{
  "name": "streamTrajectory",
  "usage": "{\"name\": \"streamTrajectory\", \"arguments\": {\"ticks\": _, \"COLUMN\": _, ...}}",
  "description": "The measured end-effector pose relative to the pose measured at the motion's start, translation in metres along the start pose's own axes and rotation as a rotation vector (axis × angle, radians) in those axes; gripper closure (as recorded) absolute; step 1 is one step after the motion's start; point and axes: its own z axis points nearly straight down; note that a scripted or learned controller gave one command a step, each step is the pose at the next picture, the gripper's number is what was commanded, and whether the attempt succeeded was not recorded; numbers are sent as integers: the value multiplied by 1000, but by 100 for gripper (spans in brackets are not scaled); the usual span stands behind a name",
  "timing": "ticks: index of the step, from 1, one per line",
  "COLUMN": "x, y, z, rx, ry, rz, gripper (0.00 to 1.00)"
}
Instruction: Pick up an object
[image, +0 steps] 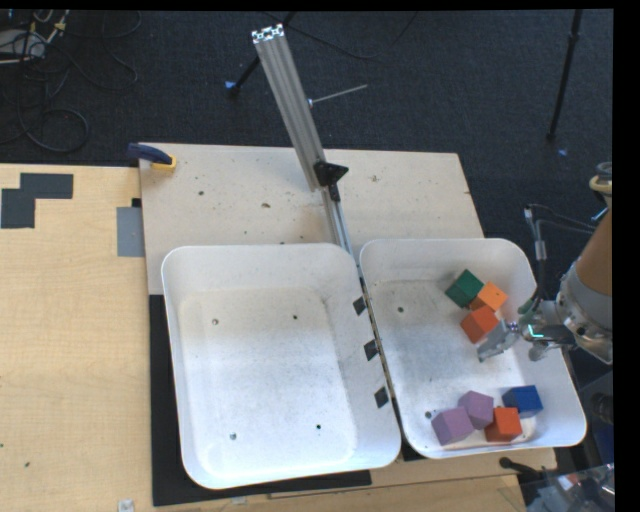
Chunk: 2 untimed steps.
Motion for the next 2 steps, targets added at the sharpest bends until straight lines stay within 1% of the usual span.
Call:
{"name": "streamTrajectory", "arguments": {"ticks": 1, "x": -1, "y": 1, "z": -2, "rx": -5, "ry": -1, "rz": 3, "gripper": 0}}
{"name": "streamTrajectory", "arguments": {"ticks": 2, "x": 6, "y": 6, "z": 58, "rx": 1, "ry": 1, "rz": 1, "gripper": 0}}
